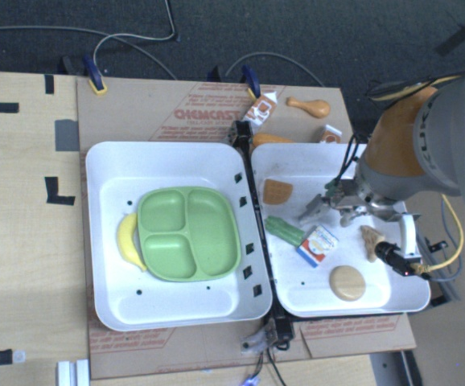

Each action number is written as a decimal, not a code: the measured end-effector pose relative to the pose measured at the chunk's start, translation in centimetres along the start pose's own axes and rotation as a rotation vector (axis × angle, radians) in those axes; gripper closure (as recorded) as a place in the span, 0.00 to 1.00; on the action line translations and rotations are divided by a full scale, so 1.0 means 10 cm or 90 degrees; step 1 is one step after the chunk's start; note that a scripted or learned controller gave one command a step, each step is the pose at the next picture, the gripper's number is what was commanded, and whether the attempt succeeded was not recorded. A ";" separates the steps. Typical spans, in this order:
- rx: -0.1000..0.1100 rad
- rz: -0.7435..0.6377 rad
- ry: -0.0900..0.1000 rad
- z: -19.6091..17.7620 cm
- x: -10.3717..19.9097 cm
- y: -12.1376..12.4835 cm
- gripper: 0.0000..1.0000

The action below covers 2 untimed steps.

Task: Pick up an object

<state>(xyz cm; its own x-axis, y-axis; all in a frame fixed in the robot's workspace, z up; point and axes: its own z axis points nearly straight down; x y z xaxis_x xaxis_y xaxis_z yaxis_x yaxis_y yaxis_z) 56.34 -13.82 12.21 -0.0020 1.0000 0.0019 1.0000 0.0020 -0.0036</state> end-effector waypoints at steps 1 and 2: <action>-0.004 0.001 -0.002 0.36 0.17 -0.28 0.00; -0.004 0.001 -0.002 0.27 0.18 -0.28 1.00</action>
<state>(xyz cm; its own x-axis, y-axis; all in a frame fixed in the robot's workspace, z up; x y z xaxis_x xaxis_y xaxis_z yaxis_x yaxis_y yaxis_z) 53.51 -12.04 9.55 -0.0008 1.0000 -0.0008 1.0000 0.0008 0.0027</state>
